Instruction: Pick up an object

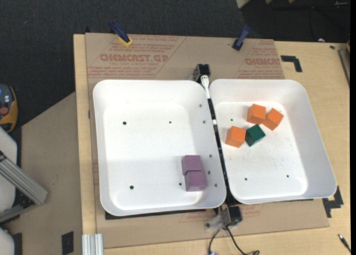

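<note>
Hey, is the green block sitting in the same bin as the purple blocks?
No, the green block lies in the right bin beside orange blocks, while the purple blocks lie in the left bin.

blocks (pixel 255 126) cluster tight (touching); left bin (pixel 111 154) mostly open.

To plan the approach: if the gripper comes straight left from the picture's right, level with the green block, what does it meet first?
Probably the right bin's rim; above it, the green block.
</note>
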